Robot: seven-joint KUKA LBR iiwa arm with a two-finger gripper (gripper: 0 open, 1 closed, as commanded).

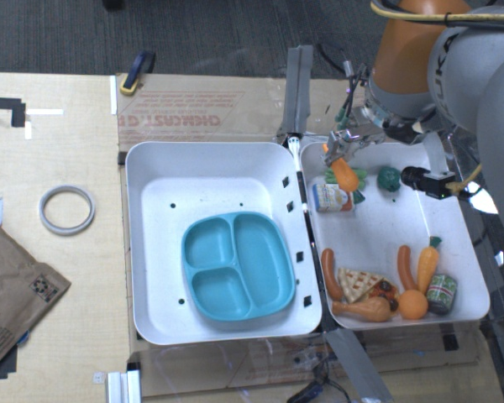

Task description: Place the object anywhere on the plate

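Note:
The blue three-compartment plate (237, 265) lies in the left white bin (151, 225) with nothing on it. My gripper (339, 146) hangs over the far left corner of the right bin (466, 233). Directly beneath it, touching or nearly touching, is an orange toy carrot (345, 175) with a green top. The carrot lies partly over a small white carton (329, 197). The view does not show whether the carrot is gripped.
The right bin also holds a dark green ball (389, 179), a sausage (328, 273), a pizza slice (359, 282), two more carrots (406, 267), an orange ball (412, 304) and a green can (442, 292). A tape ring (67, 209) lies on the bench at left.

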